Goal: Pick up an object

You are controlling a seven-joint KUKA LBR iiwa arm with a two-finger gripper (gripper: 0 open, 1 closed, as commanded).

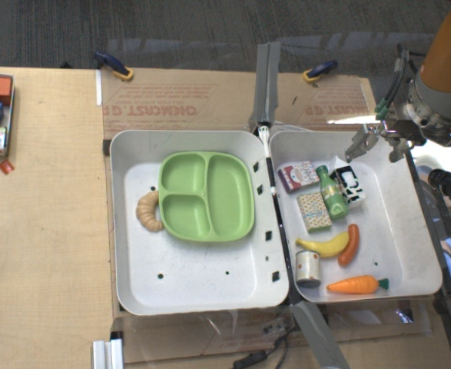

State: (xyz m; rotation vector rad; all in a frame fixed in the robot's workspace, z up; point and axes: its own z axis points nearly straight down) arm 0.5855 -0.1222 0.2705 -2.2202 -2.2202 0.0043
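Grey arm with orange band cut off by the top-right frame edge, tan croissant-shaped toy partly tucked under the green divided plate's left rim, small purple box's label print too small to read.

"CHEMCAST GP" inverted on cardboard

The divided plate lies in the left bin, a croissant touching its left edge.
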